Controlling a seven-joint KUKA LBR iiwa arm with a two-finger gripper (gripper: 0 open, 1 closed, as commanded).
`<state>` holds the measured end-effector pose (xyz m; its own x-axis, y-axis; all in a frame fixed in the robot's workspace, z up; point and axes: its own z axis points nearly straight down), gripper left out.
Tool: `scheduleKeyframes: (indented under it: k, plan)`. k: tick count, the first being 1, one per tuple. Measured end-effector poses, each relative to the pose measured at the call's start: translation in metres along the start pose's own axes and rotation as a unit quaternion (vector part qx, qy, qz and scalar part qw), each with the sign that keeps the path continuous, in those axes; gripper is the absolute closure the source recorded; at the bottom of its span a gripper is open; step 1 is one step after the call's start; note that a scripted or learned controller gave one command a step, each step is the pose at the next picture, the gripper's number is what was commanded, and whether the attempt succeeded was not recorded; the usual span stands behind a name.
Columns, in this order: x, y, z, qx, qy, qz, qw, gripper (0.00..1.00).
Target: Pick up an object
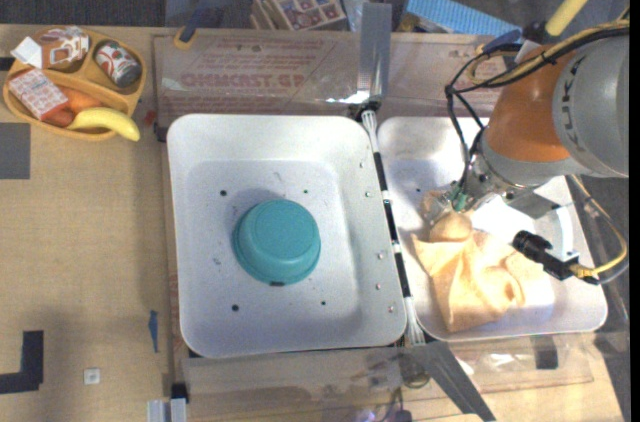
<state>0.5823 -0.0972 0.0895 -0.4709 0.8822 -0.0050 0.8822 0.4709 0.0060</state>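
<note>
A teal bowl point(278, 241) lies upside down in the middle of the left bin point(200, 160). In the right bin point(420, 145) a crumpled yellow-orange cloth point(475, 280) covers the near half, with a small tan rounded object point(450, 226) at its upper left edge. My gripper point(458, 201) reaches down into the right bin just above that tan object and the cloth's corner; the grey and orange arm point(545, 115) hides much of the bin's far right side.
A yellow tray point(30, 105) with a banana point(105, 121), cans and small boxes sits on the bench at the far left. Cardboard lies behind the bins. Cables loop around the arm over the right bin, and a black connector point(535, 248) hangs above the cloth.
</note>
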Motion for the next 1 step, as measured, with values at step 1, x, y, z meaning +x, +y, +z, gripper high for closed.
scheduleKeyframes:
  k: [1]
  plan:
    - [-0.0003, 0.0015, -0.0106, -0.002, -0.002, -0.001, 1.0, 1.0]
